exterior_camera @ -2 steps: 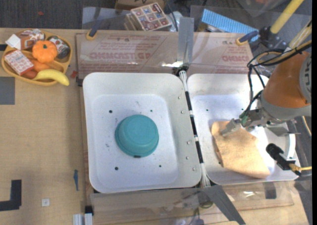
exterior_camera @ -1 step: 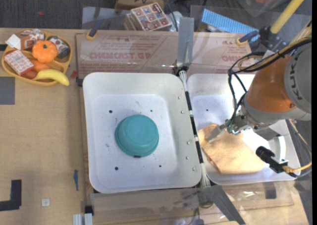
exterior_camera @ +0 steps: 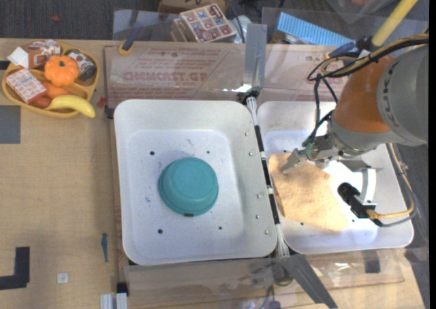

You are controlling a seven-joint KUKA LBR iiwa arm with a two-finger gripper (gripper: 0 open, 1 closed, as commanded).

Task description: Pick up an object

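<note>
Down in the right bin (exterior_camera: 392, 236) the arm's jaws (exterior_camera: 300, 159) sit low at the upper left corner of a tan sponge-like sheet (exterior_camera: 308, 195), touching it; whether they're open or closed on it I cannot tell. The left bin (exterior_camera: 129, 233) holds an upturned teal bowl (exterior_camera: 189, 186). A fruit plate (exterior_camera: 20, 93) sits far left on the table (exterior_camera: 48, 192).

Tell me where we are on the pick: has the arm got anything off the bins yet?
Done: the gripper is down in the right bin, at the upper left corner of the tan cloth. In hand: apparently a try at that cloth; I cannot tell whether it is gripped. Left: the lift itself. The cloth lies on the bin floor, and the teal bowl sits in the left bin.
</note>
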